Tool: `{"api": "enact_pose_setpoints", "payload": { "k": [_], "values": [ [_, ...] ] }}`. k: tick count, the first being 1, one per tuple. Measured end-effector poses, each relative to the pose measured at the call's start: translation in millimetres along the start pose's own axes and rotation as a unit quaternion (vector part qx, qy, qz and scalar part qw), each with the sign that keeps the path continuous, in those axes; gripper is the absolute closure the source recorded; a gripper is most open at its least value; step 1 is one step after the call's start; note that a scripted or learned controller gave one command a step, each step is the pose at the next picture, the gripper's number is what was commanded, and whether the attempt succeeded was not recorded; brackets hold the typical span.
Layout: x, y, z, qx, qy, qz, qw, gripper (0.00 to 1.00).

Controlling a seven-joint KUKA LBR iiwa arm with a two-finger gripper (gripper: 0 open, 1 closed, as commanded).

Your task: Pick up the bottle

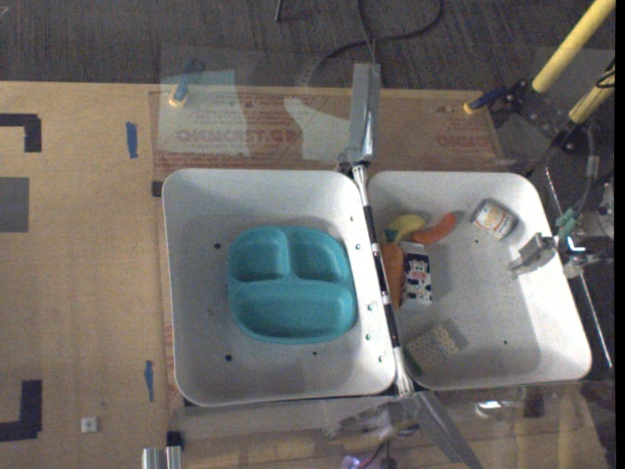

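While teal tray (290, 284) fills left bin (195, 203) | bottle (493, 219) lies in right bin (547, 350) | gripper (532, 254) state unclear

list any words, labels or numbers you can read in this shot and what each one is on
Red print on the clear sheet behind the bins: too faint and blurred to read with any certainty.
Milk carton with a cow picture in the right bin: no lettering legible.
Small bottle in the right bin: label too small to read.
Teal divided plate in the left bin: no text.
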State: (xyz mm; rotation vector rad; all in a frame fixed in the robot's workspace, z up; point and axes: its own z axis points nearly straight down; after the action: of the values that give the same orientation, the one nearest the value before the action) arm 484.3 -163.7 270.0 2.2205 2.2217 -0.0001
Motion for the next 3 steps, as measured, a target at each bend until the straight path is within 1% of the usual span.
{"api": "enact_pose_setpoints", "payload": {
  "k": [1, 2, 3],
  "values": [
    [-11.9, -5.7, 155.8, 0.001, 0.0, 0.062, 0.9981, 0.0],
    [-14.2, -5.7, 146.1, -0.001, 0.0, 0.064, 0.9979, 1.0],
    [-52.1, 13.1, 19.1, 0.0, -0.001, 0.188, 0.9821, 1.0]
  ]
}}
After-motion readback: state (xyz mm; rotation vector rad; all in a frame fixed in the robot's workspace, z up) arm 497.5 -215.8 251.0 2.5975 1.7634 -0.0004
